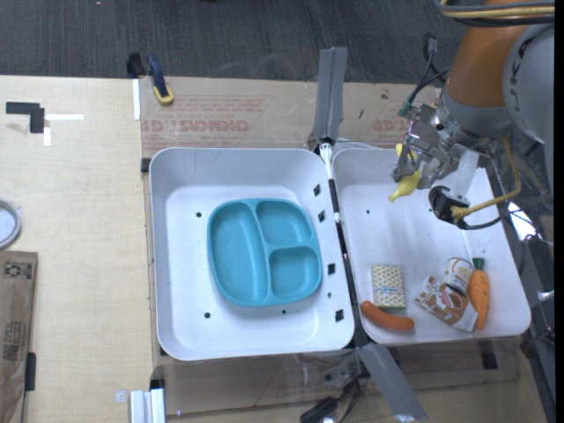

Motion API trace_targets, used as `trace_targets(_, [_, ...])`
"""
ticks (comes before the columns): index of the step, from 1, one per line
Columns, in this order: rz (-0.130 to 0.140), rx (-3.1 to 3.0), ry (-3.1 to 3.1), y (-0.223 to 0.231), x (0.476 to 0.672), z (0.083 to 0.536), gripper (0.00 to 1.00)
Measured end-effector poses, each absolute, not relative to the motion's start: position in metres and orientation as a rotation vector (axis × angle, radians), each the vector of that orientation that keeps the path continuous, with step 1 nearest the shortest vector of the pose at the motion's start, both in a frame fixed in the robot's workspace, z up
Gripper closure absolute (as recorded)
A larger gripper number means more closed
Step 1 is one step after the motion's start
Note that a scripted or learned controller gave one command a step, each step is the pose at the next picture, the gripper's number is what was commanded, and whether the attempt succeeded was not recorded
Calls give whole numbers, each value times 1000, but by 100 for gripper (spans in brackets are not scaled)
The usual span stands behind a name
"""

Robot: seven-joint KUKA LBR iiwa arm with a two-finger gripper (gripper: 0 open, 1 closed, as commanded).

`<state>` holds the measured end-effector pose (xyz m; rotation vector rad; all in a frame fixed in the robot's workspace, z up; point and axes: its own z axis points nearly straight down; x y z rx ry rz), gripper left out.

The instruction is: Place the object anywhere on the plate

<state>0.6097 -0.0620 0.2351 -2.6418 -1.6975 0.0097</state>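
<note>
While the blue plate [264,252] sits in the left bin [167,263], the gripper [421,167] at upper right pinches a yellow banana [406,183], hanging over the right bin [370,227].

You see the blue three-compartment plastic plate [264,251] lying in the left white bin [167,236]. To the plate's upper right, over the right white bin [502,324], the two-finger gripper [412,176] holds a yellow toy banana [405,186] between its fingers.

Fixed overhead camera, slanted, both bins [167,236] framed.
</note>
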Motion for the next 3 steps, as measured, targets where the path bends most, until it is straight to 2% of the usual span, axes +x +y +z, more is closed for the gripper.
trace_targets(1, [10, -2814, -1392, 22, 597, 190, 100])
trace_targets(2, [9, -2799, -1424, 115, 553, 213, 100])
trace_targets(3, [9, -2800, -1422, 115, 553, 213, 0])
